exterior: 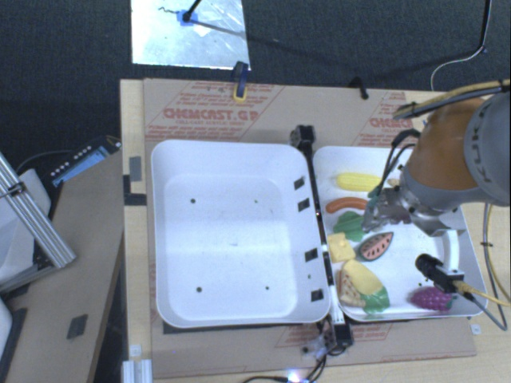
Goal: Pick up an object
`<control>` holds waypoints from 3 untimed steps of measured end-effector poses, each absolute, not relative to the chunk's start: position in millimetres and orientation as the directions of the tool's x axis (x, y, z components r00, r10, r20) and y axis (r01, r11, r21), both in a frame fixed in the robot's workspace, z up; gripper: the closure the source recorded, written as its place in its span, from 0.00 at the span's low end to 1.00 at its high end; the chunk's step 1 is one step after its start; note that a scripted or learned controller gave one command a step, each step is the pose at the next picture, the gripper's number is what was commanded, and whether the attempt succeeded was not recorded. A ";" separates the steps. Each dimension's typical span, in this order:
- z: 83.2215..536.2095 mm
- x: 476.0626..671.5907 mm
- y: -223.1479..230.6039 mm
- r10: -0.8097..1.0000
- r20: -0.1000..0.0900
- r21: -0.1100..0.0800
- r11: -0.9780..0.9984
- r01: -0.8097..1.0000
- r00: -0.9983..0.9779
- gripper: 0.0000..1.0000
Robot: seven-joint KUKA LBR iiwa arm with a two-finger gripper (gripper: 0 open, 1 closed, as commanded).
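Camera view from above shows a bench carrying two shallow white bins side by side. The left bin [231,230] has a bare floor. The right bin [467,306] holds a scatter of toy foods: a yellow banana [357,182] near its far edge, a red sausage [343,205] just below that, a green leafy piece [349,225], a watermelon slice [375,246] near the middle, a pale yellow cheese wedge [340,249] against the wall it shares with the other bin, a corn cob [361,284] by the near edge, and purple grapes [431,298] in the near corner by the arm. The grey and orange arm reaches over this bin, with its gripper [377,212] low between the sausage, the leafy piece and the watermelon slice. Whether anything sits in the gripper cannot be told, as the wrist hides it. Every toy appears to rest on the bin floor, so the pick looks not yet done: grasping and lifting remain.
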State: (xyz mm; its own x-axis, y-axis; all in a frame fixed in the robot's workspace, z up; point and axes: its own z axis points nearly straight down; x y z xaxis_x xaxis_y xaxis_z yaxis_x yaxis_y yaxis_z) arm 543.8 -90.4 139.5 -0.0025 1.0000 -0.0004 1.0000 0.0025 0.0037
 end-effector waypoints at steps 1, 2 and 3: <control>139.1 543.7 -90.3 1.000 0.000 0.003 0.002 1.000 -0.002 0.00; 150.0 544.7 -90.3 1.000 0.000 0.006 0.003 1.000 -0.003 1.00; 186.5 543.7 -53.7 1.000 0.001 0.005 0.008 1.000 -0.008 1.00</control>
